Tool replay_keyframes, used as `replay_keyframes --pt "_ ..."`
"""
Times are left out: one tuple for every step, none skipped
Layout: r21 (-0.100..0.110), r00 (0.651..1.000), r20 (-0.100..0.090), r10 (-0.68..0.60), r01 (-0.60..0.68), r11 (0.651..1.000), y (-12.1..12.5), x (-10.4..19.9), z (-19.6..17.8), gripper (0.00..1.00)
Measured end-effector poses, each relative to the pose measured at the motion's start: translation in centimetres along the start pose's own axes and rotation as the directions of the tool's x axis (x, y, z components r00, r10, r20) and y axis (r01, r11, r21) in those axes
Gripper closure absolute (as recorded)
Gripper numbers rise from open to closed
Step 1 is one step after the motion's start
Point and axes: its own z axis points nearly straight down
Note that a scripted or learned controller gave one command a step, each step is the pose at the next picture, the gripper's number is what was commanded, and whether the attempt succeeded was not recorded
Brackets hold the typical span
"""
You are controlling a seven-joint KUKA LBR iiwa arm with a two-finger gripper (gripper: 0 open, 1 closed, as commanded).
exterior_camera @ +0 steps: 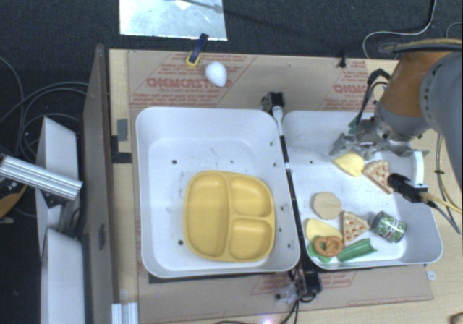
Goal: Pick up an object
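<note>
The right bin holds several toy foods. A pale yellow wedge lies near its middle, with a pizza slice just to its right. My gripper hangs directly over the far edge of the yellow wedge, low in the bin. Nearer the front lie a round tan biscuit, a second pizza slice, a green can, an orange ring on a yellow piece, and a green pod.
The left bin holds a yellow divided plate. A white egg and a blue-and-yellow tool lie on the cardboard behind the bins. The grey arm with its orange band enters from the right.
</note>
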Motion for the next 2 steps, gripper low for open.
replay_keyframes --pt "0.0 1.0 0.0 0.0 0.0 1.0 -0.86 -0.87 -0.02 0.0" --pt "-0.001 1.0 0.0 -0.001 0.001 1.0 -1.76 -1.38 -0.04 0.0"
